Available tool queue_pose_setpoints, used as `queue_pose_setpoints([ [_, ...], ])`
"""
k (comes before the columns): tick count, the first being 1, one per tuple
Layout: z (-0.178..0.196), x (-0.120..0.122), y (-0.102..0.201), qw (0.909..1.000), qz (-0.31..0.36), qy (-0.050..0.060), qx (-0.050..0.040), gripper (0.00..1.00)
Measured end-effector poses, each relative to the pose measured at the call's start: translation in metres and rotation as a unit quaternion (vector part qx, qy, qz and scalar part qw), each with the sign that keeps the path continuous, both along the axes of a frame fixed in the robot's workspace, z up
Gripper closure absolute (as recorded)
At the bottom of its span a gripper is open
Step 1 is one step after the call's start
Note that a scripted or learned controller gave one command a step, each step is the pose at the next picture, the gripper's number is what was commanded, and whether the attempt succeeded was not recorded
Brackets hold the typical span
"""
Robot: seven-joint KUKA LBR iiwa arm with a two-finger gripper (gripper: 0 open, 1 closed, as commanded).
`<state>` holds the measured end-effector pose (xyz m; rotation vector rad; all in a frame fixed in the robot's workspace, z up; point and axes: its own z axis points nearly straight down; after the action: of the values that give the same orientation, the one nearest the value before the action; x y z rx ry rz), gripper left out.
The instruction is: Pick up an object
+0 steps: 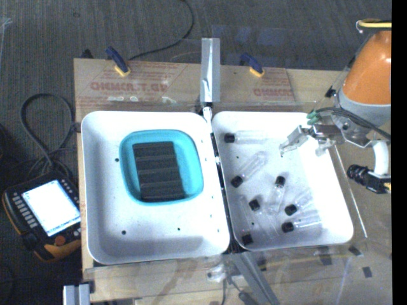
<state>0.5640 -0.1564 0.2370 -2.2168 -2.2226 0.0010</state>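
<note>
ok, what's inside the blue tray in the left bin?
The blue tray holds a dark ribbed insert covering most of its floor. Whatever lies under the insert is hidden.

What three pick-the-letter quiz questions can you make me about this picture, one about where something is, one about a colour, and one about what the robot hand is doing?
1. Where is the tray?
A. left bin
B. right bin
C. floor

2. What colour is the tray's rim?
A. red
B. blue
C. yellow

3. What is between the fingers of the hand?
A. a vial
B. the tray
C. nothing

Answers:
1 A, it sits in the left bin.
2 B, its rim is light blue.
3 C, the hand hangs above the right bin, and the vials lie on the bin floor.
</note>
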Motion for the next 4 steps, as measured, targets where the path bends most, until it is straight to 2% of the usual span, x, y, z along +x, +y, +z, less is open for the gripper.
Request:
queue_pose_setpoints([
  [1,-0.105,-0.022,0.025,0.9987,0.051,0.000,0.0002,0.00],
  [2,-0.033,0.030,-0.039,0.9980,0.063,-0.001,-0.0016,0.00],
  [3,-0.139,0.017,0.014,0.9910,0.134,-0.002,-0.0001,0.00],
  [4,-0.131,0.016,0.015,0.9911,0.133,-0.001,0.0013,1.00],
])
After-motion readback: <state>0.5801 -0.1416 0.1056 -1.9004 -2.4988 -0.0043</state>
